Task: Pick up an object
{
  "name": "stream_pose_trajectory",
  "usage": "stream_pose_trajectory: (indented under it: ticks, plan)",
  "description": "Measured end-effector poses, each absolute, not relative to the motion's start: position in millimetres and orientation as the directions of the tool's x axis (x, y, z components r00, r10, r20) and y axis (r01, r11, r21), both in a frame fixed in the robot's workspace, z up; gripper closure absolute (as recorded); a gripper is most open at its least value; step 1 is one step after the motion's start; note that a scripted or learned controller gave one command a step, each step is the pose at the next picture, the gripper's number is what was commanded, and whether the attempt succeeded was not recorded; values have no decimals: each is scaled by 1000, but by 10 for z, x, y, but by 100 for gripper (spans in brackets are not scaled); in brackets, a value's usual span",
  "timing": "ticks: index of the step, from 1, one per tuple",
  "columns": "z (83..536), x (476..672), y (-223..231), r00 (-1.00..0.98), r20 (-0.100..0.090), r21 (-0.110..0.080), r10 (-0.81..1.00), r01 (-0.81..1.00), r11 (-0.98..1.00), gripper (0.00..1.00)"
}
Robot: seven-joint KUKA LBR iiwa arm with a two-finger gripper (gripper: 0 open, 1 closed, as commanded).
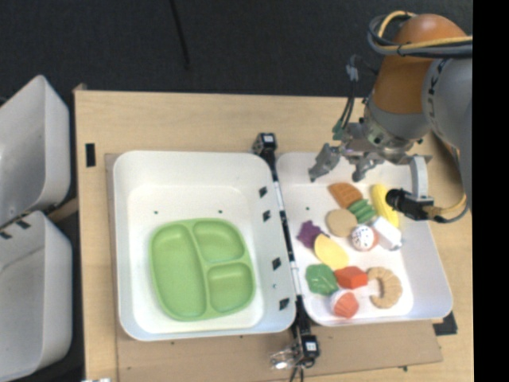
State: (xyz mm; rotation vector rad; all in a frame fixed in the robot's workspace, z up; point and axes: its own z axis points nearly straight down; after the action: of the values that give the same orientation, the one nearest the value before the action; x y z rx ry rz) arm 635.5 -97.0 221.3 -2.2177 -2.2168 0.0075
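— Two white bins sit side by side; what lies in each?

— A green divided plate (203, 267) fills the left bin (127, 213). Toy food crowds the right bin (433, 289): a yellow piece (331, 251), a red block (351, 277), a green piece (320, 278), a purple one (309, 233).

— And the claw?

— The gripper (347, 162) hangs over the right bin's far edge, fingers spread apart, nothing between them, toys nearer the camera.

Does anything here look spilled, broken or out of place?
Nothing stands out. The green divided plate lies flat in the left bin, and the toy food pieces sit in a loose cluster inside the right bin, none over the rim. The gripper hangs above that bin's far end, nothing between its fingers.
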Motion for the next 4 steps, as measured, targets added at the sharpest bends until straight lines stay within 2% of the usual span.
stream_pose_trajectory:
  ticks: [1, 2, 3, 4]
  plan:
    - [2256, 6373, -970, -2, 0, 0, 1000, 1000, 2, 0]
    - [1824, 6388, -1010, 1, -2, -3, 1000, 1000, -1, 0]
    - [1289, 6289, -967, 3, -1, -5, 1000, 1000, -3, 0]
    - [988, 6285, -976, 4, -2, -3, 1000, 1000, -4, 0]
